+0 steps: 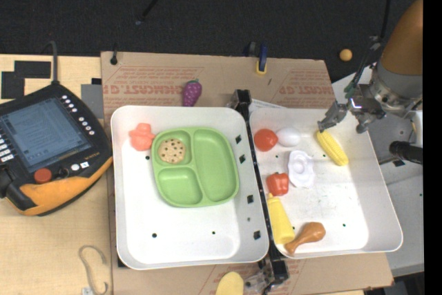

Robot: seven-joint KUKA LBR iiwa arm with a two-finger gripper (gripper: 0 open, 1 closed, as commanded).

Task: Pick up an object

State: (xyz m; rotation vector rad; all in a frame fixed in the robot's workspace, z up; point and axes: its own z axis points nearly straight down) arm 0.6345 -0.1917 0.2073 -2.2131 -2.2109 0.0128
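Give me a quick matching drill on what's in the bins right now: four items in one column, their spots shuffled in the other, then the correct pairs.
Items:
1. cookie
2. corn cob
3. drumstick
4. pink toy

Places:
A. near front edge of the right bin
B. left bin, beside the tray's left side
C. in a compartment of the green tray
D. right bin, just below the gripper

Pairs: 1-C, 2-D, 3-A, 4-B

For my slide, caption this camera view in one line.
KUKA gripper hovers open over the right bin near a toy corn cob; the left bin holds a green divided plate.
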